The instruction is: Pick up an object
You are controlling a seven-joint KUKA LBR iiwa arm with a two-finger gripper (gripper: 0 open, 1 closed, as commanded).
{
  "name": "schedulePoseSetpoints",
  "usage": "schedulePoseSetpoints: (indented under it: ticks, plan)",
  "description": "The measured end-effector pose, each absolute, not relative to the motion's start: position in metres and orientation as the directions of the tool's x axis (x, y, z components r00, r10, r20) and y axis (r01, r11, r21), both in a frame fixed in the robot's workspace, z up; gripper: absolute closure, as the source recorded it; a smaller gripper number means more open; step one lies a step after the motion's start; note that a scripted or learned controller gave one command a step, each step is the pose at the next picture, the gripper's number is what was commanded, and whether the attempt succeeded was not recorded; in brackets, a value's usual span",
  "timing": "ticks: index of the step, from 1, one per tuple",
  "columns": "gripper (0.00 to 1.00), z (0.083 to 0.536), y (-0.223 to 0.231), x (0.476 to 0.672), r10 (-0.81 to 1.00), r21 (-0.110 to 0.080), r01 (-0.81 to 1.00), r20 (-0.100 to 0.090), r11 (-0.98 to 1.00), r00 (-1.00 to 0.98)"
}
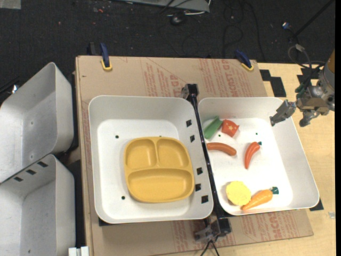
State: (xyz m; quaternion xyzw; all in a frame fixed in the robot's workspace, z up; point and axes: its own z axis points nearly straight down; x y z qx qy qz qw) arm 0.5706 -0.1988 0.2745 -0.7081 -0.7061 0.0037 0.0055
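Toy foods [238, 161] are being held in the right bin [298, 159], none lifted. Gripper [293, 115] is being kept spread and bare above the bin's far-right rim; descent onto one item is being called for.

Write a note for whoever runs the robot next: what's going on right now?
Pincer: open, holding nothing, hovering at the right bin's far right edge.
Right bin: green pepper, red tomato piece, sausage, red chili, yellow lemon slice, carrot.
Left bin: yellow divided plate.
Done: nothing picked up yet.
Left: lower onto one item, grasp, lift.
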Motion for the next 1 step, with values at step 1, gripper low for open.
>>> schedulePoseSetpoints:
  ticks: [1]
  plan:
    - [0.00,0.2816,-0.1980,0.5729,1.000,0.000,1.000,0.000,0.001,-0.001]
